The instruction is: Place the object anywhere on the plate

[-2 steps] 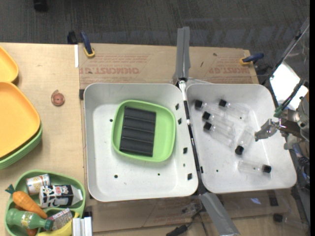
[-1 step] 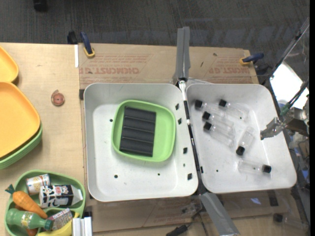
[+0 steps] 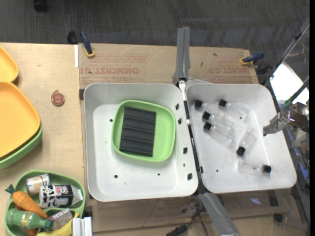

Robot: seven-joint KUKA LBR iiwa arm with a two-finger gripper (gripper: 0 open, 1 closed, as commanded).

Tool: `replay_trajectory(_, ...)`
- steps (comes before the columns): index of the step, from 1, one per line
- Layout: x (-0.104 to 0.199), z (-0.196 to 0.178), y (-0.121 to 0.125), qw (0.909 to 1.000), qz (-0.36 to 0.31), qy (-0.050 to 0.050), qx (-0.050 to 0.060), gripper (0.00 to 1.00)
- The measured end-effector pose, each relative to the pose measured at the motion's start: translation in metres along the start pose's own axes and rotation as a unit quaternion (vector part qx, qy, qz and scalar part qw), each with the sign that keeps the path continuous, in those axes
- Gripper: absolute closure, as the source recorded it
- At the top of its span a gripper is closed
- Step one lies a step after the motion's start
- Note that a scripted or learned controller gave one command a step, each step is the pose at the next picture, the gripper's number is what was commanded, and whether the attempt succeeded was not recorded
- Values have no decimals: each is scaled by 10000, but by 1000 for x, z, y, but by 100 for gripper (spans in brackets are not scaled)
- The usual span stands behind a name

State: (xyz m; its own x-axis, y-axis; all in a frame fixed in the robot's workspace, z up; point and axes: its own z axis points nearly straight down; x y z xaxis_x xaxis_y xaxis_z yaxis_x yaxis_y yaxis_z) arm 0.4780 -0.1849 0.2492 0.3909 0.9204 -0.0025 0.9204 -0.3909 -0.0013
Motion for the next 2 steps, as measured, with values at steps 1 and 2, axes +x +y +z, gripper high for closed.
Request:
replay_trajectory(1, -20, 4, 8, 9997, 263, -1, 8, 0)
replay_trajectory(2, -26, -8, 10, 9972, 746, -3, 14, 0)
